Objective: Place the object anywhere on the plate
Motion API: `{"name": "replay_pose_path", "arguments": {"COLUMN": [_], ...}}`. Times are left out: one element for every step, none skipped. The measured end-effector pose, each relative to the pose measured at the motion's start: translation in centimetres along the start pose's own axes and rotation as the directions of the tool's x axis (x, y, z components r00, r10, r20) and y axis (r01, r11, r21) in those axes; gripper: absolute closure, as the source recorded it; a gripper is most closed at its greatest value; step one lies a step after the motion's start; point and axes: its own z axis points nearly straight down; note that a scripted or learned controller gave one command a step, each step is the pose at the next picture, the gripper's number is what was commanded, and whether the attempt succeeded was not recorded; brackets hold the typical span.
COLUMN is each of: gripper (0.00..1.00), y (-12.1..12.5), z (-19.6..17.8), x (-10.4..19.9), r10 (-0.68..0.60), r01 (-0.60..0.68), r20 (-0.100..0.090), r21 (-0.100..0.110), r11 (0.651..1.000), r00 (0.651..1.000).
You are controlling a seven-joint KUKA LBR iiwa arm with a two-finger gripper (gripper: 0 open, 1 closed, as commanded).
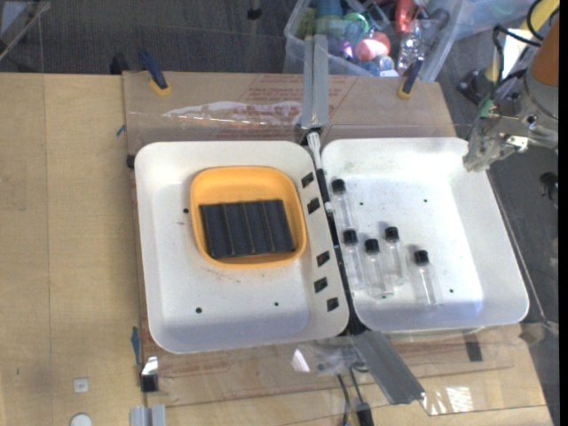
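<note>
- We see the task's things, small clear vials with black caps, lying in the right bin; we judge them light, stiff, slippery and breakable; best pinched across the body just below a cap.
- The orange plate sits in the left bin, bearing a dark ribbed block.
- The gripper hovers at the right bin's far corner, holding nothing; we cannot tell how its jaws stand.

Robotics lab. Wooden bench carries two white bins on taped cardboard; clear tub of mixed coloured objects at top centre; cables and robot hardware at upper right.
</note>
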Motion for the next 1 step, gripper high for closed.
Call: {"name": "replay_pose_path", "arguments": {"gripper": [1.0], "y": [1.76], "z": [-1.33], "x": [-0.15], "r10": [-0.284], "r01": [0.284], "r20": [0.002], "r21": [-0.004], "r11": [0.959], "r00": [0.959]}}
